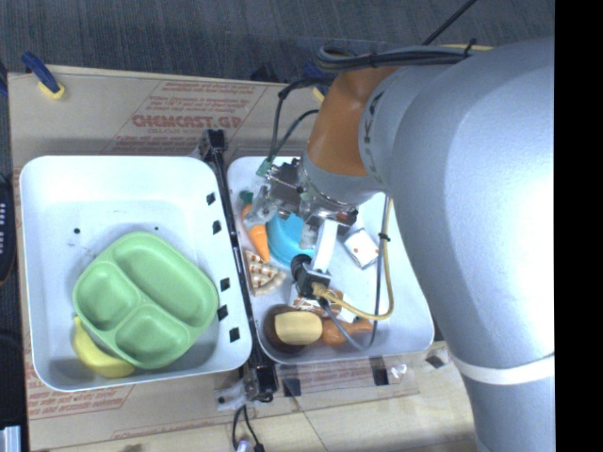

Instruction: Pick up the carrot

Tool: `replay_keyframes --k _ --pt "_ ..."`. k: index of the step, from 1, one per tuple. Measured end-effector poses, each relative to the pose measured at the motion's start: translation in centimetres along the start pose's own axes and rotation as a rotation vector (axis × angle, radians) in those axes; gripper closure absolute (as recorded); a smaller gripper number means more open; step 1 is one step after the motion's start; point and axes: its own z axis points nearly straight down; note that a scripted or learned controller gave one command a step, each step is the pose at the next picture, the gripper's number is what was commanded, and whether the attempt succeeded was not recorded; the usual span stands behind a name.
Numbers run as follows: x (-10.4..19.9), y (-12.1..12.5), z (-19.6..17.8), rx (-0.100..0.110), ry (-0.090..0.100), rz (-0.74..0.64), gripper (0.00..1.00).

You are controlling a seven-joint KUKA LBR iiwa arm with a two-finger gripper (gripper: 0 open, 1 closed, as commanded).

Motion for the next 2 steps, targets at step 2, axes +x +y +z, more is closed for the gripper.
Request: replay_keyframes --k 2 --pt "-0.01 0.0 0.0 0.0 0.0 0.0 0.0"
